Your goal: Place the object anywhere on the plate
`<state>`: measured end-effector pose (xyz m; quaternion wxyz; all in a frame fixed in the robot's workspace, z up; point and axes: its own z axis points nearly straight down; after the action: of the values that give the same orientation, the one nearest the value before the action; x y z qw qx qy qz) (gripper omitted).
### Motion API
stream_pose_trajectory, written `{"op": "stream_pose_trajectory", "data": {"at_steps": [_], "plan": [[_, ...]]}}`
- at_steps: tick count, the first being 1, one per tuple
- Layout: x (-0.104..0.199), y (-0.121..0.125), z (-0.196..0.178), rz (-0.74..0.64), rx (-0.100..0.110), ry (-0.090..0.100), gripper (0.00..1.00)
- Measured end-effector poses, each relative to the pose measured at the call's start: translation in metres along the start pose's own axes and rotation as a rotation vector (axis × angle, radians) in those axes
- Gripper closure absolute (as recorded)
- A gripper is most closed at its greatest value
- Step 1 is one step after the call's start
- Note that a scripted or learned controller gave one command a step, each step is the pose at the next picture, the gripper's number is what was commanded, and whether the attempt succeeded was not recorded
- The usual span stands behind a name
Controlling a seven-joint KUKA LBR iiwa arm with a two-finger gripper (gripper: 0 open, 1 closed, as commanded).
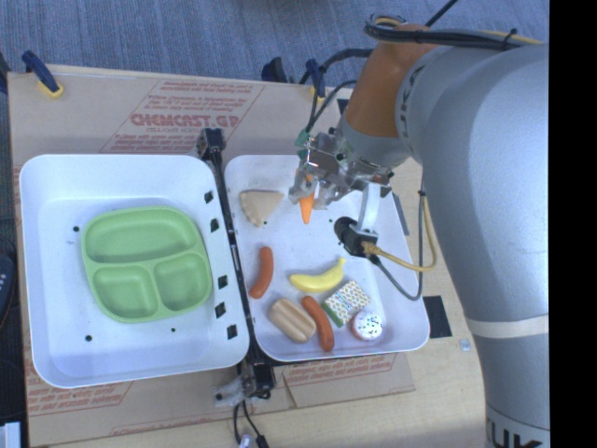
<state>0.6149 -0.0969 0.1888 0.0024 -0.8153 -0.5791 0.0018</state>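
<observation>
Lab — clamped cardboard, bins

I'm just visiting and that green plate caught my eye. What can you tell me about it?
The green plate looks like smooth moulded plastic, pale green, with rounded corners and three compartments: one long one at the far side and two smaller ones nearer the camera. It lies flat, slightly turned, on the floor of the left white bin. Its compartments hold nothing.
</observation>
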Motion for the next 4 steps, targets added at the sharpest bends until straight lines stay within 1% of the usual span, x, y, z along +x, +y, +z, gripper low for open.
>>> {"op": "stream_pose_trajectory", "data": {"at_steps": [1, 2, 3, 4], "plan": [[0.048, -0.027, -0.016, 0.115, 0.002, -0.001, 1.00], [0.099, -0.102, -0.039, 0.085, 0.000, -0.002, 1.00], [0.099, -0.102, -0.039, 0.085, 0.000, -0.002, 0.00], [0.099, -0.102, -0.049, 0.080, 0.004, -0.003, 1.00]]}}
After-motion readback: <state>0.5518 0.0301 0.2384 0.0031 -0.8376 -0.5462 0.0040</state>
